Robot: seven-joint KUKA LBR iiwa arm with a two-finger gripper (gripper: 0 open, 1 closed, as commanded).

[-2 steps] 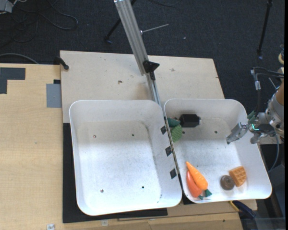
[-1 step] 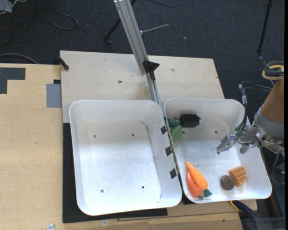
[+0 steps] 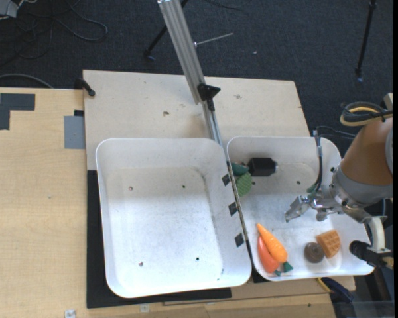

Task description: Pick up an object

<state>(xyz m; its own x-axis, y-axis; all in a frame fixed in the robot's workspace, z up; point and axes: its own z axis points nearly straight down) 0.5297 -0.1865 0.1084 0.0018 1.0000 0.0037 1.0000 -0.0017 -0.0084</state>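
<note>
- The tabletop [image 3: 46,197] carries two shallow white bins side by side; the left bin [image 3: 162,211] has nothing to grab in it, just specks.
- The right bin [image 3: 278,152] has all the goodies, so that's where the pick happens.
- The arm [image 3: 368,161] reaches in from the right, and the pincer [image 3: 297,209] hangs over the bare middle of the right bin. Honestly can't tell if it's spread or clenched, too small and blurry. Nothing visibly gripped.
- Step-wise I'd say it's at the approach stage, no object picked yet.
- Candidates: an orange carrot [image 3: 272,242] near the front-left wall, a waffle-looking orange block [image 3: 330,243] and a brown round thing [image 3: 314,252] touching or just beside it, and a black cylinder [image 3: 261,167] with a green item [image 3: 242,181] by the divider.
- Next move, my guess: shift over one and drop down. The carrot hugs the rim, so less room there; the black cylinder has more open floor around it.
</note>
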